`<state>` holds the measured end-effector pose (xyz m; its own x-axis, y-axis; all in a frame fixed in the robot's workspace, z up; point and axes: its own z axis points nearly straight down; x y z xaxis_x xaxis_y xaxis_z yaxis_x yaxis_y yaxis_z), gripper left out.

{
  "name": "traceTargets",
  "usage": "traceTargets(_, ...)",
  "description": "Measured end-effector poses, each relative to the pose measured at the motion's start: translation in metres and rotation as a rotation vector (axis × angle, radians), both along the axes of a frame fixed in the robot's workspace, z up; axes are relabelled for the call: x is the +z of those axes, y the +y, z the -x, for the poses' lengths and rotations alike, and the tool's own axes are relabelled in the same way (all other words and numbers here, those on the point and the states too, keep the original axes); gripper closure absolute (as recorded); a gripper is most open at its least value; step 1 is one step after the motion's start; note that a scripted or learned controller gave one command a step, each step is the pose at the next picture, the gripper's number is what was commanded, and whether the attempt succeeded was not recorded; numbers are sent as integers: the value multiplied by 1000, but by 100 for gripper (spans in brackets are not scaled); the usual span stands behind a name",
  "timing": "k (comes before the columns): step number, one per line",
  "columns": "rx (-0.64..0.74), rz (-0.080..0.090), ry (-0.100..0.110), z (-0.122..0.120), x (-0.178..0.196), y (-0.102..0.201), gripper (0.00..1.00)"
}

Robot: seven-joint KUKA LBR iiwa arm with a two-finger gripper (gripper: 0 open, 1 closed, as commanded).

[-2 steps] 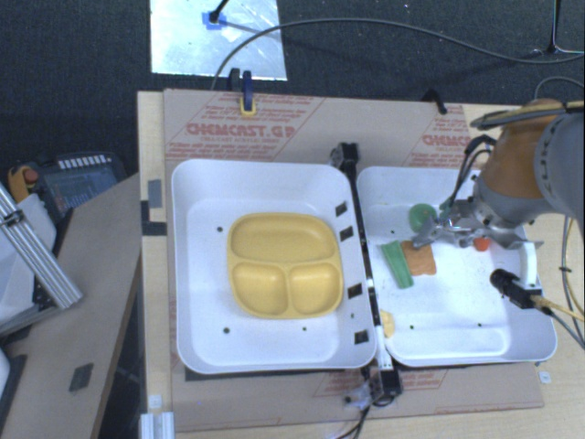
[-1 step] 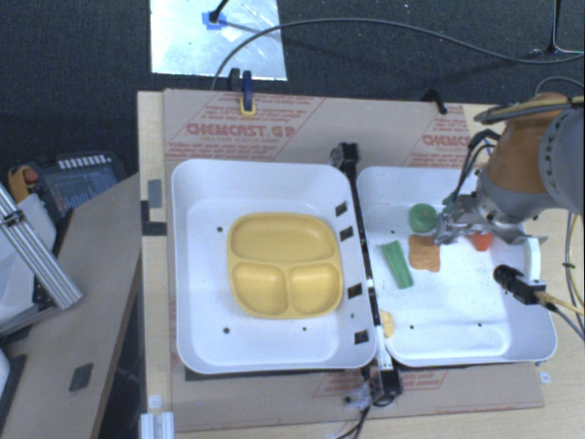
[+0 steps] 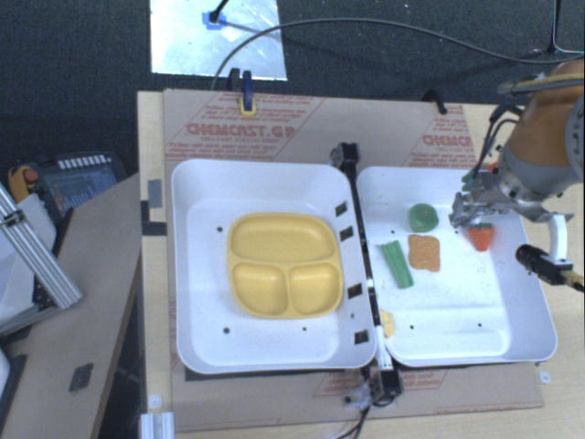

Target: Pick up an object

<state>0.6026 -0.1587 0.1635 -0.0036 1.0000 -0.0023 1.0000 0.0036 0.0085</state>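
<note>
Arm: reaches in from right, end effector (image 3: pixel 472 214) low over right bin (image 3: pixel 512 337), beside carrot (image 3: pixel 482 237); finger state unreadable.

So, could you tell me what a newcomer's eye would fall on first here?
Probably the yellow divided tray, alone in the left bin. Next, the small items in the right bin: a green round piece, a green stick, an orange slab, and the gripper above an orange-red piece.

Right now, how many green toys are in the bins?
2. A round green toy sits near the back of the right bin, and a long green stick lies in front of it, beside an orange piece. The arm could hide more.
</note>
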Motion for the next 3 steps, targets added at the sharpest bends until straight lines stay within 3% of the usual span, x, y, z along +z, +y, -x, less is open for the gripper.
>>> traceTargets(2,1,0,1,5,102,-1,100)
traceTargets(3,6,-4,5,7,105,53,100)
